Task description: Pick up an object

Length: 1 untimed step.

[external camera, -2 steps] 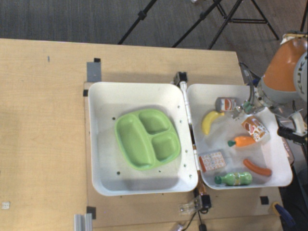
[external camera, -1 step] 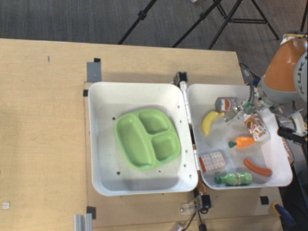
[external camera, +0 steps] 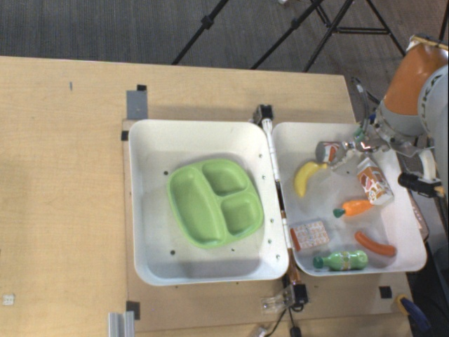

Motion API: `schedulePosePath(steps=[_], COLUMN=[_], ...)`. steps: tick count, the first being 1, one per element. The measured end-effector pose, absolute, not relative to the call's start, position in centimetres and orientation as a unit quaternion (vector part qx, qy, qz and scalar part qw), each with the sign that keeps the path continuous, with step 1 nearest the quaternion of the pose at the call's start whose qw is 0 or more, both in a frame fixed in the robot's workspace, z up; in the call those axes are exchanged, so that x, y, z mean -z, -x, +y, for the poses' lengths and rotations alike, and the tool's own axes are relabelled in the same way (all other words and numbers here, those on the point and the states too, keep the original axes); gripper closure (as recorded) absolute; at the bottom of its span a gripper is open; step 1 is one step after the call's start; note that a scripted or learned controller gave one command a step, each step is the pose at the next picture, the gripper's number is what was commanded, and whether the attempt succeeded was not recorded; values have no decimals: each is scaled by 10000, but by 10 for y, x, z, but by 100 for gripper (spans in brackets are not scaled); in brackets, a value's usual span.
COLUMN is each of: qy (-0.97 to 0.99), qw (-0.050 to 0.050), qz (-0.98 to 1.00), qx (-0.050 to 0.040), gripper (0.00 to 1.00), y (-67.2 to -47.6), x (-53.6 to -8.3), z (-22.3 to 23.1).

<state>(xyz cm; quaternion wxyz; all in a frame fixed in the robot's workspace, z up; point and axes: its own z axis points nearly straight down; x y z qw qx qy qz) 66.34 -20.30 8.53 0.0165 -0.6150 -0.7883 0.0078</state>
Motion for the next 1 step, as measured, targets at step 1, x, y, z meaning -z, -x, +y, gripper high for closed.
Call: schedulePosePath(steps=[1], qy=[5260], qw=[-43], qz=[-8505], qx=[16], gripper=[0], y=[-626], x=[-103], z=[-205])
